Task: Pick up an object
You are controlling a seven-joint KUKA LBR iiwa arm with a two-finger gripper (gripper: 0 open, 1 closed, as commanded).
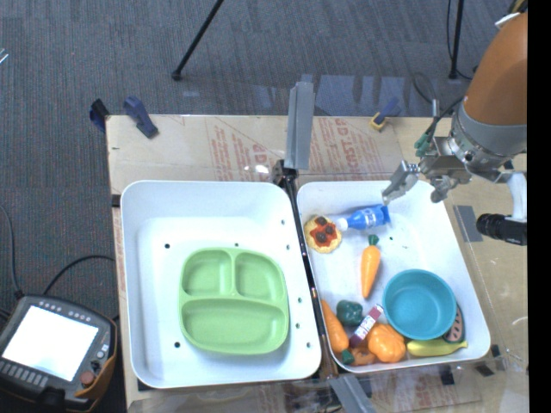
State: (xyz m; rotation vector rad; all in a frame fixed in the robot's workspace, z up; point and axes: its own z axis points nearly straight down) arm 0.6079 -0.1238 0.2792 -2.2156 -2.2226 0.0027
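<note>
My gripper (419, 186) hangs over the far edge of the right bin (461, 256), its fingers (398, 182) spread open with nothing between them. Just below and left of it lies a blue bottle (366, 218) with a white cap. Beside the bottle sits a toy pizza (324, 234), and a carrot (370, 267) lies nearer the middle. A blue bowl (418, 305) stands toward the front right. Along the front lie a second carrot (334, 326), a dark green vegetable (349, 311), a small red-labelled bottle (367, 324), an orange pepper (386, 343) and a banana (437, 348).
The left bin (146, 231) holds a green divided plate (233, 299). A grey upright post (300, 127) stands behind the seam between the bins. A tablet (52, 342) lies on the floor at front left, and tripod legs (202, 28) stand at the back.
</note>
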